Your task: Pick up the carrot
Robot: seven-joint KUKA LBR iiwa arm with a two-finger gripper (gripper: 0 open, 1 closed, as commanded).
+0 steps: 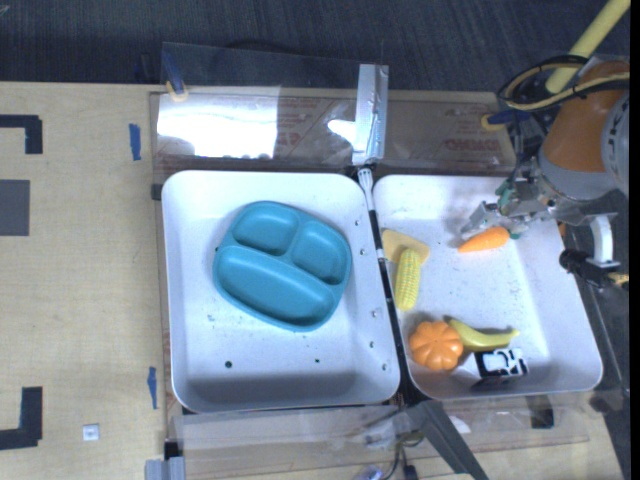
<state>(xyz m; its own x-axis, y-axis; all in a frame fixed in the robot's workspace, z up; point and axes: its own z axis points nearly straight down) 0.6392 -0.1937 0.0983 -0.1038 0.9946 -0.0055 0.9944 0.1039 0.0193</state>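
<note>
Two shallow white bins side by side on the wooden counter point(80, 298). Everything below placed relative to the carrot point(485, 240).

Carrot lying flat on the floor of the right bin point(560, 318), in its upper part, long axis running roughly left to right, green top at the right end. Just above that green end, touching or nearly so: the gripper point(508, 206), carried by the grey arm point(590, 148) with the orange band, coming in over the bin's right rim. Whether the jaws stand apart or together: cannot tell, the metal too small and blurred. Carrot not seen between them.

Bare white floor right of and below the carrot, out to the right rim. Also bare above it, up to the far rim.

Left of the carrot and slightly lower: a corn cob point(407, 278) with a yellow wedge point(400, 242) at its upper end, both hard against the shared wall between the bins. Well below the carrot: a small orange pumpkin point(437, 345), a banana point(481, 336) touching it, and a black-and-white object point(499, 364) near the front rim.

Far left of the carrot, across the wall: the left bin point(190, 368) holding a blue divided plate point(284, 264).
</note>
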